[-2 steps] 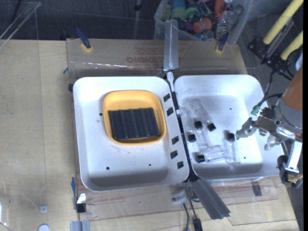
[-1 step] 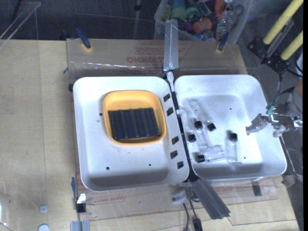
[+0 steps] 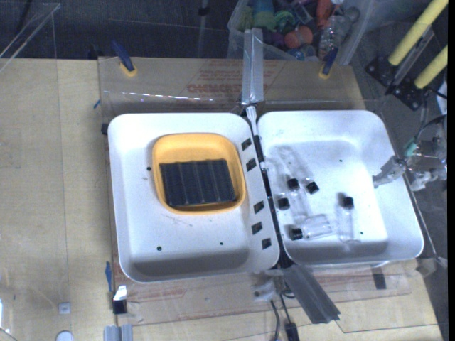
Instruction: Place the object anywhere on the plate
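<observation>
A yellow plate (image 3: 195, 148) lies in the left white bin (image 3: 135, 212). A black ridged rectangular object (image 3: 197, 182) rests flat on the plate, covering most of its middle. At the right rim of the right bin (image 3: 370, 130), a grey and metal part that looks like my gripper (image 3: 404, 168) hangs just over the bin's edge, far from the plate. Nothing can be made out in its grasp.
Several clear plastic pieces with black caps (image 3: 311, 186) lie scattered in the right bin. A ridge with black tabs (image 3: 254, 183) divides the two bins. A clear tub of coloured toys (image 3: 295, 9) and yellow foam tubes (image 3: 421, 27) stand behind the bench.
</observation>
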You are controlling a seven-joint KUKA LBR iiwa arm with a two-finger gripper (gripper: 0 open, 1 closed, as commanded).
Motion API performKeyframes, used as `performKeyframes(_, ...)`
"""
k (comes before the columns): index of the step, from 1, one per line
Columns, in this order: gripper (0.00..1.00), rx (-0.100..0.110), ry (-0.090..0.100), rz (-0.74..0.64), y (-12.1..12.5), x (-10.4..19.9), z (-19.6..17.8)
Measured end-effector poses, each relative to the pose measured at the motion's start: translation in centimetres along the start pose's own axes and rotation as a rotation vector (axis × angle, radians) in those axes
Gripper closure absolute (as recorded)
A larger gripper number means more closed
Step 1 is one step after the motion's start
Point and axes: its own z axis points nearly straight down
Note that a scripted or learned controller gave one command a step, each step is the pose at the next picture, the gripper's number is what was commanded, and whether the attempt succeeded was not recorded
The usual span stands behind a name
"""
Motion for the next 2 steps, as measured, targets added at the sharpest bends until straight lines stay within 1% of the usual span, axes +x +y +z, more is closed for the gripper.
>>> performKeyframes(1, 0.0, -0.001, 0.0, -0.031, 0.1, 0.0, -2.9)
performKeyframes(2, 0.0, -0.003, -0.002, -0.342, 3.0, -0.2, -3.9)
